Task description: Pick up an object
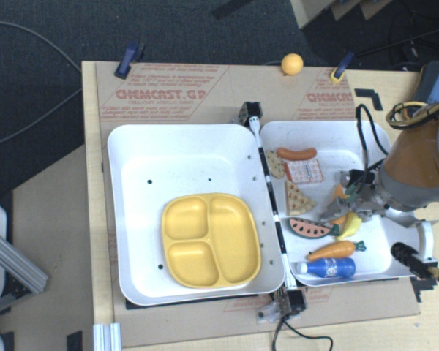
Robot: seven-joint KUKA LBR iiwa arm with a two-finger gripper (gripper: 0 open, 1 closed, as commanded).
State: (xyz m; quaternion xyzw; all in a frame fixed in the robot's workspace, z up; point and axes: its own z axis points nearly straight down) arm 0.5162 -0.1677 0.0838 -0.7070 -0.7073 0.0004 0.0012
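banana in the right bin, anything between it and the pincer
Nothing visible. The pincer sits right at the banana, low in the right bin; the watermelon slice and carrot lie beside it, not between.

Toys crowd right bin (318,129); tray (211,238) fills left.

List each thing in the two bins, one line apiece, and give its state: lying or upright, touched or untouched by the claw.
Yellow tray: flat, left bin, nothing on it.
Hot dog: lying, untouched.
Red-and-white packet: flat, untouched.
Watermelon slice: lying, untouched.
Banana: lying under the claw; grip unclear.
Carrot: lying, untouched.
Blue bottle: on its side, untouched.
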